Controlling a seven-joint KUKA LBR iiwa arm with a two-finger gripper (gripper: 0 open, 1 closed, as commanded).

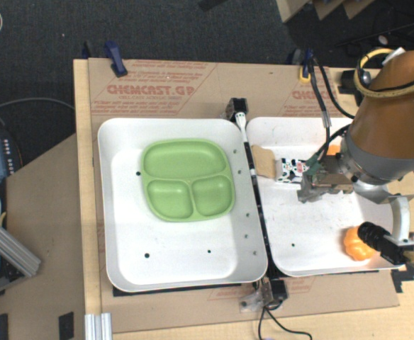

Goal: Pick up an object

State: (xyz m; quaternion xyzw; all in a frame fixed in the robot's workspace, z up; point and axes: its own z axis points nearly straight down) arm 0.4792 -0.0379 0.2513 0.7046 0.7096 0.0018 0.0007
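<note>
In the right bin [292,257] lie a brown cardboard-coloured piece [264,163] at the left wall, a small white packet with dark and green print [289,170] beside it, and an orange object [354,244] near the front right. My gripper [312,188] hangs low over the right bin's middle, just right of the printed packet and close to its edge. I see nothing held in it. The arm's orange and grey body covers the bin's right part.
The left bin [122,246] holds a green divided plate [188,179] with three compartments. A black ridge [253,190] runs between the two bins. The bins sit on a brown board [164,83] with blue clamps at the back.
</note>
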